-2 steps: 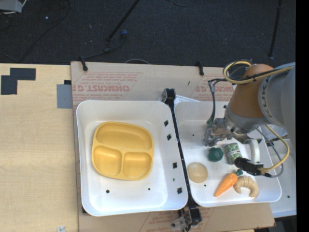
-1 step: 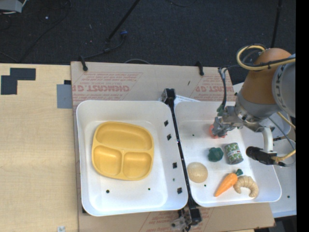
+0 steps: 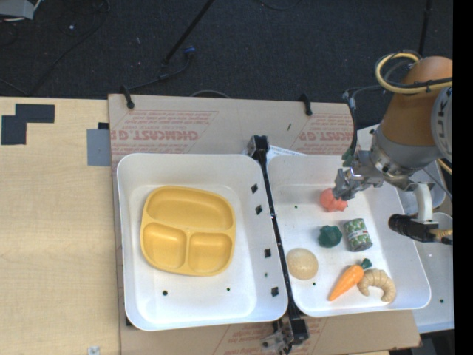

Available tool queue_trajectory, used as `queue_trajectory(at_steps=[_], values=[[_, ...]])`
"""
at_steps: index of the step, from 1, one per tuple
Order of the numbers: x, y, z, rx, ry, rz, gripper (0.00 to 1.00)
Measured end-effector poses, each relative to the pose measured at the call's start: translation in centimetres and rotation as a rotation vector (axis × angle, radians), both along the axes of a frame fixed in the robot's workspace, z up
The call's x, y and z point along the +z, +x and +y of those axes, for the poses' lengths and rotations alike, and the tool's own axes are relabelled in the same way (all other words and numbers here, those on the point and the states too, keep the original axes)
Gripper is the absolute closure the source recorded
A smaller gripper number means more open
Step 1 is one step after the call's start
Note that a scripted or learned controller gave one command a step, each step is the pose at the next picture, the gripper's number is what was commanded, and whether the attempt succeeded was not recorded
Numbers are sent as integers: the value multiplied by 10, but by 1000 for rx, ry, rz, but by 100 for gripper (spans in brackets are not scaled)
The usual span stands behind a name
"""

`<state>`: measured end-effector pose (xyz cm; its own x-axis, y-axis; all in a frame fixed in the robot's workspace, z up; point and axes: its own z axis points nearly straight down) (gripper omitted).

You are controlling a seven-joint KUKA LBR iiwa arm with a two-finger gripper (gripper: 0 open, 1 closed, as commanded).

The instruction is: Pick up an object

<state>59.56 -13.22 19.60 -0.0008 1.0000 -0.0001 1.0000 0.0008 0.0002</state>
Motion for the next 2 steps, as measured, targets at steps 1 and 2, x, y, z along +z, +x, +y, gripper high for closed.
queue_trajectory(at_steps=[1,2], values=[[31,0,-1,0,0,-1,100],[22,-5,53,3,3,5,100]])
